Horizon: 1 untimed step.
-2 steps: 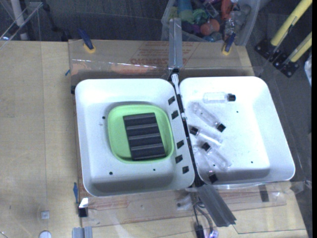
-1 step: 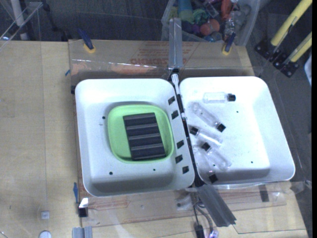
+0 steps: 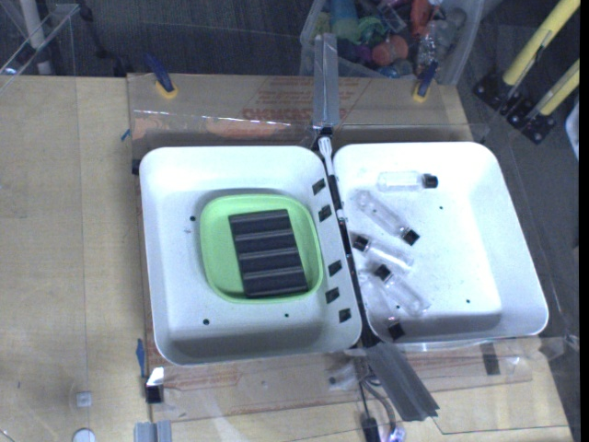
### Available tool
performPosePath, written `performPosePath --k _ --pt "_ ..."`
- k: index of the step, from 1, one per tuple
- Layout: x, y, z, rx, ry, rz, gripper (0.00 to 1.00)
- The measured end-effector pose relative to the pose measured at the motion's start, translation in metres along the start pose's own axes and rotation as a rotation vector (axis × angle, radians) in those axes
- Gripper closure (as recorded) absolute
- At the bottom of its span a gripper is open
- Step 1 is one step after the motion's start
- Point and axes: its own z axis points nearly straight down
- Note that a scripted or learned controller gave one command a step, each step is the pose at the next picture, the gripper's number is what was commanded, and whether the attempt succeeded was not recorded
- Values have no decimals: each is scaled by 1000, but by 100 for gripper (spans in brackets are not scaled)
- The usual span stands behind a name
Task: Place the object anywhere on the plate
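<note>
Black block resting on green plate in left bin

Black ridged block (image 3: pixel 268 252) lay flat on the green plate (image 3: pixel 213 238), inside its rim, with its four raised bars running left to right. The plate sat near the middle of the left bin (image 3: pixel 170 247), a little toward the divider, and its green edge showed around all sides of the block.

The right bin (image 3: pixel 479 247) held several clear vials with black caps. One vial (image 3: pixel 403 181) lay on its side toward the far wall, cap pointing right. The others formed a loose cluster (image 3: pixel 382 251) close to the divider, spread from the middle of the bin to its near left corner. Some seemed to touch, though their clear bodies were hard to separate against the white.

Both bins stood side by side on the wooden bench (image 3: pixel 64 247). A clear tub of colourful items (image 3: pixel 386 12) stood beyond the far edge.

Whether the end effector was open or closed could not be told.
</note>
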Motion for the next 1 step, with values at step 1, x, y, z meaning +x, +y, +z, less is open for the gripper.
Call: performPosePath --k 1 --pt "-8 2 0 0 0 95 0"
